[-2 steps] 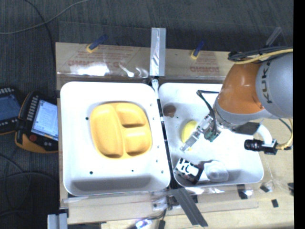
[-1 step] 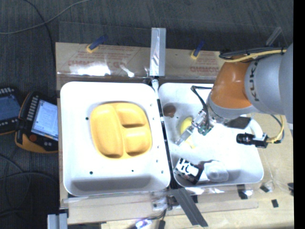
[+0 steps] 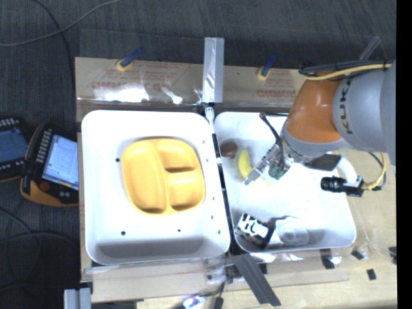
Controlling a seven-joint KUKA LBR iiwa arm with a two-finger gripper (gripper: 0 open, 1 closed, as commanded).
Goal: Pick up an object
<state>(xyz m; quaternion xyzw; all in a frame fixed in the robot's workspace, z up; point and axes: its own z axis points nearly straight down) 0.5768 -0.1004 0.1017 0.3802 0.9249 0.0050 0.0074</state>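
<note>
The right bin (image 3: 322, 211) holds a small yellow object (image 3: 244, 163) next to a brown round object (image 3: 228, 149) near its left wall. My gripper (image 3: 264, 167) hangs low over the bin, just right of the yellow object and close to touching it. A black-and-white object (image 3: 252, 228) lies at the bin's front left. Beside it is a clear, glass-like object (image 3: 293, 230). Nothing is visibly held.
The left bin (image 3: 103, 230) carries a yellow divided plate (image 3: 164, 174) in its middle. The divider between the bins (image 3: 220, 179) runs just left of the brown and yellow objects. A handheld controller (image 3: 48, 166) lies off the bench at the left.
</note>
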